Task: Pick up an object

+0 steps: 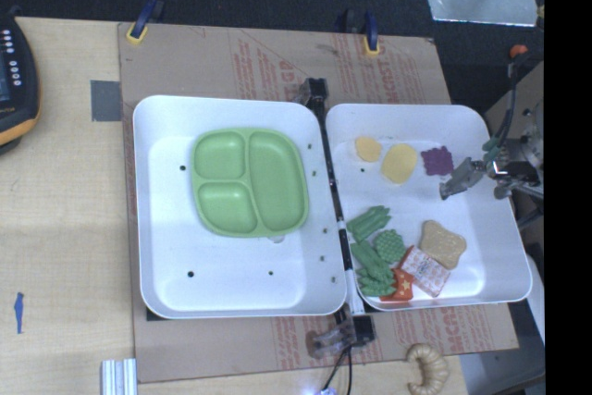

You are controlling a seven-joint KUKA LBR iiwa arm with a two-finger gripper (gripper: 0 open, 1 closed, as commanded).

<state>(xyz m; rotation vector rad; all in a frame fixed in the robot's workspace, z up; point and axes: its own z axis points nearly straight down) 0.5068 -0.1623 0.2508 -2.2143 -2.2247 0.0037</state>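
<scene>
Presently: claw over right bin, right of purple piece; finger state not discernible. Green plate in left bin.

A divided plate lies in the left bin; food pieces in the right bin.

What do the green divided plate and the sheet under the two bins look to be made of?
Green divided plate: probably moulded plastic, matte, with an even colour and soft rounded ridges. Sheet under the bins: likely corrugated cardboard, dull brown with printed red lettering, clamped at its far edge.
</scene>
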